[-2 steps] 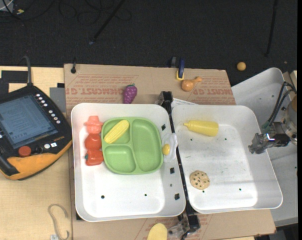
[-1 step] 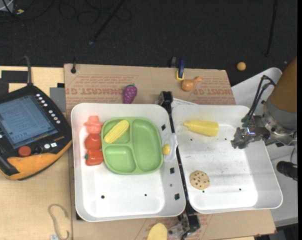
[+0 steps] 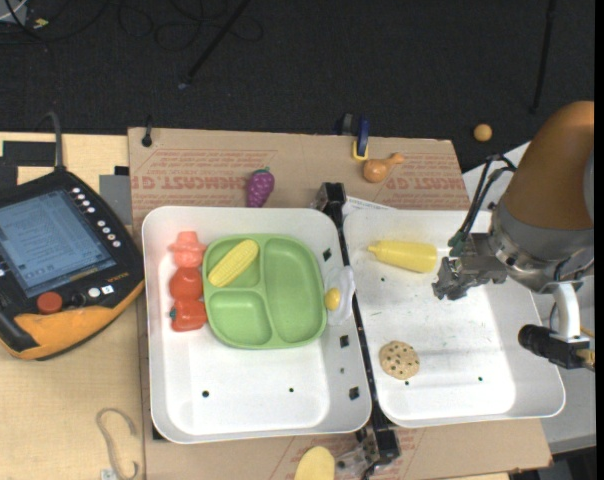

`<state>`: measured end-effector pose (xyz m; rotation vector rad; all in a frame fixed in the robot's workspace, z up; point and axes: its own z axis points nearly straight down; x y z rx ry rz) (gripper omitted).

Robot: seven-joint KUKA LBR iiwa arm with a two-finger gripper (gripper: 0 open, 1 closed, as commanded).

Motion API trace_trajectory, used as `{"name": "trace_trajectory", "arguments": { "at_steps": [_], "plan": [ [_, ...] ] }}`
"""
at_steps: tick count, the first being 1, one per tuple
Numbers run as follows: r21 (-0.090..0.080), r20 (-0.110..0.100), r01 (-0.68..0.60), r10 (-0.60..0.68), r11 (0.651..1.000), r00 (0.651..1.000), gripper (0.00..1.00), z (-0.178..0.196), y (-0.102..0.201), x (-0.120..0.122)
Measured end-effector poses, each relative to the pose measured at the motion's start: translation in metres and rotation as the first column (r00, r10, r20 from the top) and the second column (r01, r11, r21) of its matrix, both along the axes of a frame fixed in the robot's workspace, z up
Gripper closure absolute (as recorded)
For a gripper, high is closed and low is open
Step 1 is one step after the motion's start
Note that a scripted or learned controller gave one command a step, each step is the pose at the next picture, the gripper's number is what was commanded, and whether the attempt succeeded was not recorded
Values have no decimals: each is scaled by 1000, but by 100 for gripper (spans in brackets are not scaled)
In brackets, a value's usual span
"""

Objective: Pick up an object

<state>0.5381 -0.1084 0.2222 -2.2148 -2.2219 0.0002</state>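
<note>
Surface, two white bins. Left bin [image 3: 182,408]: green divided plate [image 3: 267,293] carrying a corn cob [image 3: 230,262]; red figure [image 3: 186,283] beside it. Right bin [image 3: 522,393]: gripper [image 3: 450,286] low over its floor, state cannot be told; yellow bottle [image 3: 404,256] just beside it; cookie [image 3: 399,359] apart. Risk: gripper descending beside the bottle may nudge it away.

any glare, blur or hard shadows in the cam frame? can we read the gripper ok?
Camera view: even, soft light, only faint shadows under the green tray and cookie; mild glare on the white bin rim; whole frame slightly soft, floor behind the bench very dark. The gripper is dark and low-contrast, so its state can't be read.
</note>
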Motion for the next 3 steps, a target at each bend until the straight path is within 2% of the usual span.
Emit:
{"name": "trace_trajectory", "arguments": {
  "at_steps": [1, 2, 3],
  "plan": [
    [-1, 2, 0, 0, 1000, 1000, 100, 11, 54, 7],
    [-1, 0, 0, 0, 1000, 1000, 100, -1, 105, 19],
    [-1, 2, 0, 0, 1000, 1000, 100, 12, 160, 25]
  ]
}}
